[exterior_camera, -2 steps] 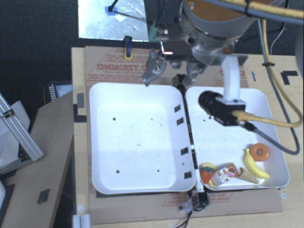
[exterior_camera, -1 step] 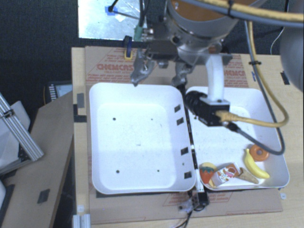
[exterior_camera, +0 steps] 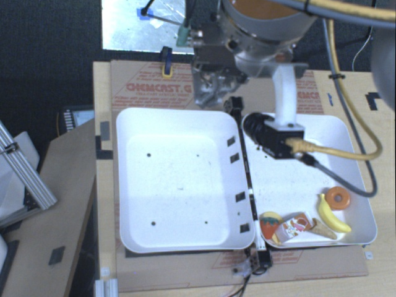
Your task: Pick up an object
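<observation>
Objects for the pick sit bunched in the lower right corner of the right bin (exterior_camera: 346, 129): a banana (exterior_camera: 333, 214), an orange round piece (exterior_camera: 337, 197) just above it, a red-and-white packet (exterior_camera: 292, 226), a small red-and-yellow item (exterior_camera: 270, 223) at the packet's left, and a tan wedge-shaped piece (exterior_camera: 323, 229) between packet and banana. Several of these touch or overlap one another. Left bin (exterior_camera: 130, 135) shows bare white floor with a few dark specks. Arm enters from the upper right of the frame; the tool (exterior_camera: 213, 94) hangs near the top centre, above the far rim of the left bin and over the cardboard sheet (exterior_camera: 148, 82) on the tabletop (exterior_camera: 102, 73). Tool state: cannot tell, the metal parts there are blurred and partly hidden under the wrist. Nothing is visible in its grip. A black camera-like unit (exterior_camera: 272, 135) on a white bracket rides with the arm over the upper left of the right bin, with a yellow cable (exterior_camera: 352, 156) looping across the bin. Judgement: pick not yet begun; tool is well apart from the cluster. Risks from here: the cluster lies tight against the bin's corner walls, so a descent there may strike the rim or wall; crowded items may cause a grab of two at once or a glancing push; the curved banana may slip out; the slack cable could drag across the objects.
</observation>
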Motion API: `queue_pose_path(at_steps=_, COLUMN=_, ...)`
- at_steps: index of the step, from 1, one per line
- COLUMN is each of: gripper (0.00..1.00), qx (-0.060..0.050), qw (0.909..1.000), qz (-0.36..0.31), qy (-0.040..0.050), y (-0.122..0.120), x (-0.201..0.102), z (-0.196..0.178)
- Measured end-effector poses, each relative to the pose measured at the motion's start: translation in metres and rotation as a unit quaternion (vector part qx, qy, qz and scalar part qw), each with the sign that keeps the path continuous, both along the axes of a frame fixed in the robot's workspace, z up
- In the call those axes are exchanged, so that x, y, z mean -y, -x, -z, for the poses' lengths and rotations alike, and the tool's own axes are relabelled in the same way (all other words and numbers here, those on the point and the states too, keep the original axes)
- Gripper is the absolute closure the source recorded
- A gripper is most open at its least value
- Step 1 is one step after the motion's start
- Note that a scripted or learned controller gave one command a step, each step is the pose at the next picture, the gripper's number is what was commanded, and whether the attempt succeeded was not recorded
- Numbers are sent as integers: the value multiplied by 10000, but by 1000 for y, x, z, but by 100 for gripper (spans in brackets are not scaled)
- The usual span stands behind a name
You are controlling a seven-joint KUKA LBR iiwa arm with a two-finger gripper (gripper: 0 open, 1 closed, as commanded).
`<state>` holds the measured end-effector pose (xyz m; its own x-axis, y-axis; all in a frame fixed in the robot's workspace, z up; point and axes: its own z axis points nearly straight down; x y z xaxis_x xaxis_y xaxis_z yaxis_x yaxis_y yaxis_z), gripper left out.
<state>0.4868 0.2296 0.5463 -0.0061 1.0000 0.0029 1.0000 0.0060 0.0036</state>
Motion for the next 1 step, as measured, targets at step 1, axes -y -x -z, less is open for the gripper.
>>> queue_pose_path(at_steps=1, gripper=100, qx=-9, qw=10000, qz=67, qy=24, y=-77, x=70, z=22)
